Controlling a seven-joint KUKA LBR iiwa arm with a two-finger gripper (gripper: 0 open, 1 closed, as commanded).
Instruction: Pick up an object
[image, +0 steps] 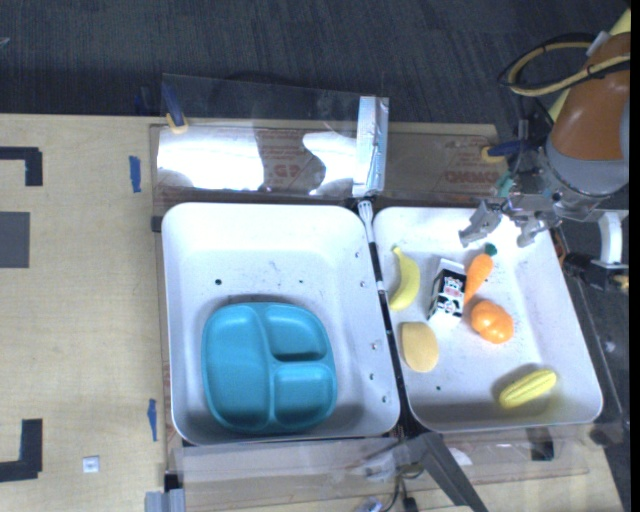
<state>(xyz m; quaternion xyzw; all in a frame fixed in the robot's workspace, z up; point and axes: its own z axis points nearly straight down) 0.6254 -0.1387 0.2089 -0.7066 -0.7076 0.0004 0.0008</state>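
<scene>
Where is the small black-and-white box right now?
The small black-and-white box lies in the right white bin, between the yellow banana on its left and the orange carrot on its right.

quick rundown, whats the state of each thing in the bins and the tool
tool: above right bin's far edge, holding nothing
carrot: lying flat, just below the tool
orange: resting, touching the carrot
banana: lying by left wall
blue tray: upright in left bin

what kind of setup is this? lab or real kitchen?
Likely a lab bin-picking bench, not a kitchen: two shallow white plastic bins sit side by side on a taped plywood benchtop, with toy food such as a yellow plastic banana, under the grey KUKA arm's gripper.
</scene>
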